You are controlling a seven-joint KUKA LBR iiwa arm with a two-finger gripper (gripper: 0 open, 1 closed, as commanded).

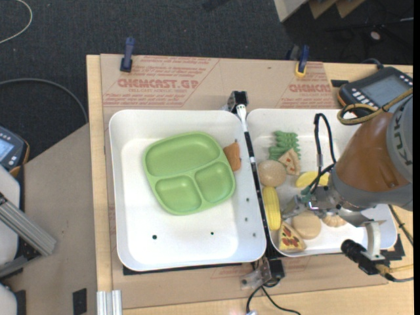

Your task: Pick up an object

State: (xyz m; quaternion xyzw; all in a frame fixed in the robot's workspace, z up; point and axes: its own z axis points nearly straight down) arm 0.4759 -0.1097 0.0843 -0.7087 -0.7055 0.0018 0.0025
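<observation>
1. Nearest the camera, at the front edge of the tabletop [177, 293], a black clip [273, 268] sits where the two white bins meet, with cables trailing off the edge.
2. In the front of the right bin [262, 120] lies a pizza slice toy [291, 240], and touching it just behind is a round tan bun [306, 226].
3. My pincer [314, 202] hangs low over the right bin, just above and behind that bun, beside a yellow piece [306, 179]. I cannot tell whether it is spread or pressed together, and I cannot tell whether anything sits between its tips.
4. My arm [377, 156] comes in from the right, its orange band covering the right part of that bin.
5. A yellow corn cob [271, 206] lies lengthwise along the right bin's left wall, near the bun.
6. Farther back in the right bin are a pale round ball [271, 173], a second pizza wedge [287, 161] and a green leafy piece [285, 140].
7. The left bin [131, 235] holds a green divided plate [189, 172] with three compartments, lying flat near its middle.
8. A small orange piece [231, 156] rests touching the plate's right edge.
9. At the far edge of the tabletop, a blue clamp [127, 53] and a blue and yellow clamp [301, 59] grip the board.
</observation>
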